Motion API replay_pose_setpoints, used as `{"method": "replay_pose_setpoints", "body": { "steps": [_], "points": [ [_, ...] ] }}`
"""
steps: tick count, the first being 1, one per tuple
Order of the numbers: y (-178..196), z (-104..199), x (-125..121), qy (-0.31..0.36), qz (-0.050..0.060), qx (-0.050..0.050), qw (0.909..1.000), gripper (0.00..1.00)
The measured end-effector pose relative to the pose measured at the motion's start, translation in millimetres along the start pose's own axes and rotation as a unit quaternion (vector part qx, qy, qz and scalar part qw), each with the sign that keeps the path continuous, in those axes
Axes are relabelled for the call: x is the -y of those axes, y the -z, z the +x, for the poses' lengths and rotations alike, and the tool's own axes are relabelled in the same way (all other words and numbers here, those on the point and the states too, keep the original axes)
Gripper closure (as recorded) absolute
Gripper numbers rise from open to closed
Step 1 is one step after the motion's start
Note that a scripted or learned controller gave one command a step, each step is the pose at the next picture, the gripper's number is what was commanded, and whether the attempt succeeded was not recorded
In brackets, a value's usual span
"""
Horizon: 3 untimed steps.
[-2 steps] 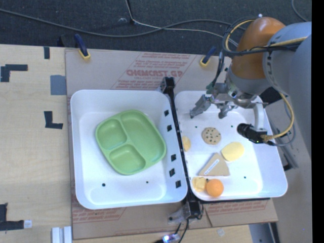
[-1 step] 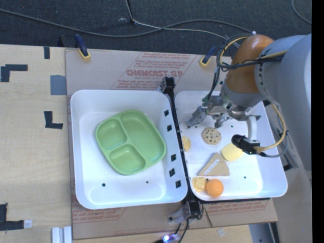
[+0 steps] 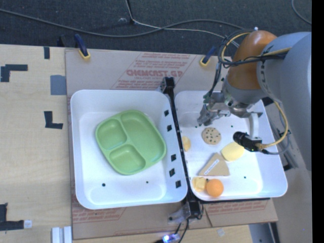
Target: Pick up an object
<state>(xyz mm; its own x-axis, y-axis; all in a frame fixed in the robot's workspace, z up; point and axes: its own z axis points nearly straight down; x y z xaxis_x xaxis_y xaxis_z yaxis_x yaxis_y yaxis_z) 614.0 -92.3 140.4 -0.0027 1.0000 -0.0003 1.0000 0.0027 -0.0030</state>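
Right bin (image 3: 253, 186) on the counter: my fingers (image 3: 205, 116), state indeterminable, hover above the cookie (image 3: 211, 135). Centre over it, descend vertically.

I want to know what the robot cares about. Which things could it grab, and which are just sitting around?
Could be grabbed, in the right bin:
- cookie, nearest the end effector
- orange ball
- tan wedge
- pale yellow block

Just lying about:
- green divided tray in the left bin
- blue-and-yellow clamps
- black cables
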Motion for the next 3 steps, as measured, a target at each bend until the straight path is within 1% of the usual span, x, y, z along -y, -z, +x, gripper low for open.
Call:
{"method": "replay_pose_setpoints", "body": {
  "steps": [1,2,3],
  "points": [
    [54.7,5.0,8.5,-0.001,-0.003,0.000,1.0000,1.00],
    [118.1,3.9,8.4,-0.001,-0.004,0.000,1.0000,1.00],
    [124.0,4.0,8.2,-0.001,-0.001,0.000,1.0000,1.00]
  ]
}}
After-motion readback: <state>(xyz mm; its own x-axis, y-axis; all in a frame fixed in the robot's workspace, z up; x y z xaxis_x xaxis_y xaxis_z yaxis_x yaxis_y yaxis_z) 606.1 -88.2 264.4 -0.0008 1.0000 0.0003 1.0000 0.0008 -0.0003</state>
